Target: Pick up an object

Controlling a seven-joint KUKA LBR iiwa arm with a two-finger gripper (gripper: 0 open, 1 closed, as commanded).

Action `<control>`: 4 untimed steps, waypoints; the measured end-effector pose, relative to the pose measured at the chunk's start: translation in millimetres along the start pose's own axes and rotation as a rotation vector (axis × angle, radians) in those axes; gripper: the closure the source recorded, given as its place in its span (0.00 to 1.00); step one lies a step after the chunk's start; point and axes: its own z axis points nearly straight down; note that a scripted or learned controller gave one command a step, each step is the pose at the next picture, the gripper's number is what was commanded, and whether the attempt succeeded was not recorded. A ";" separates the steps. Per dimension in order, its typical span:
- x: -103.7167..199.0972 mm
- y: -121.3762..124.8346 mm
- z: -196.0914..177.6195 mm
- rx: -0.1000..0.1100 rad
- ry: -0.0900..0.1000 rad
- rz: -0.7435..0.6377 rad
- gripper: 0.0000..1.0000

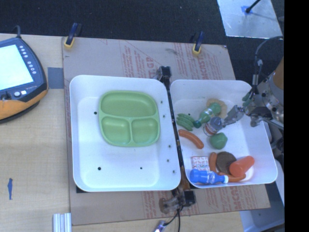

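Blue bottle (207,178) down front, nothing picked up yet

Right bin (260,144) holds all the clutter: hot dog (191,138), green bottle (208,114), green ball-ish thing (218,140). Gripper (226,120) sits low over a small can (213,125), and whether it's clamped or loose can't be told. Arm is cut off at the right, so the whole pick looks left to do. Green tray (129,118) sits in the left bin (82,144).

We count two white bins (77,129), one green divided plate (129,117), two bench clamps (71,35), and one blue bottle (205,177)
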 end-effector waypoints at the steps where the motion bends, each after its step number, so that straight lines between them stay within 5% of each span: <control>1: 9.4 69.8 145.4 0.003 -0.001 -0.002 0.00; 2: -11.3 142.6 158.1 0.000 0.000 0.000 0.00; 3: -44.4 142.8 160.4 0.002 0.005 0.000 0.00; 4: -67.9 142.8 69.6 -0.004 -0.001 0.001 0.00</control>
